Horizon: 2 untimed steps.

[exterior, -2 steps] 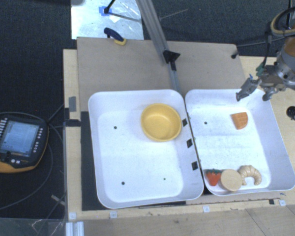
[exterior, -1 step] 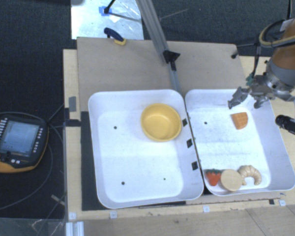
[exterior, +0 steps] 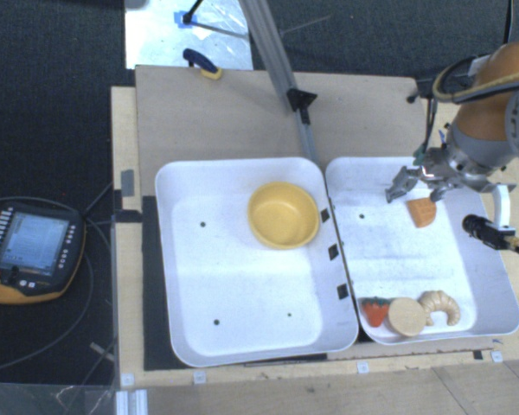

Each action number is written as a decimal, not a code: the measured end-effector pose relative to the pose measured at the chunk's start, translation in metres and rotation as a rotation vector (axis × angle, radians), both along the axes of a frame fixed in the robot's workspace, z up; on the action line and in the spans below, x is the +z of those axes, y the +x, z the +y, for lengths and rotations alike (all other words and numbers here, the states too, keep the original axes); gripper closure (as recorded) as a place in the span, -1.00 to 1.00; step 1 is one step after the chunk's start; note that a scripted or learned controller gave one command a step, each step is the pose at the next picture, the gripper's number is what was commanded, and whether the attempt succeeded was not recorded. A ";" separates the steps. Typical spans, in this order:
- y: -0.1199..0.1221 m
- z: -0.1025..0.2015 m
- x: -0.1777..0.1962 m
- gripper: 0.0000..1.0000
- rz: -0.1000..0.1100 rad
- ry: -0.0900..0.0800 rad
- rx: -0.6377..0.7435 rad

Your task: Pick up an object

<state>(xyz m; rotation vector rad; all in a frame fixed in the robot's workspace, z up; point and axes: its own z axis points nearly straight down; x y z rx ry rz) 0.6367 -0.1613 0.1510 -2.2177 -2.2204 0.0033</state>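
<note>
- The gripper (exterior: 419, 185) hung over the right bin (exterior: 376, 240) near its far edge, fingers spread, pinching nothing
- An orange wedge-shaped block (exterior: 422, 212) lay just below the fingertips; its long axis ran roughly toward the near edge
- A yellow bowl (exterior: 283, 214) sat upright in the left bin (exterior: 208, 318)

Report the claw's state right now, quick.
Claw: open, fingers spread, holding nothing; it hangs over the right bin just above the orange block.
</note>
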 end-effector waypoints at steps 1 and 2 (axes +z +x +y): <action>0.005 0.008 -0.055 -1.00 -0.004 -0.001 0.000; 0.006 0.007 -0.043 1.00 -0.008 -0.002 0.000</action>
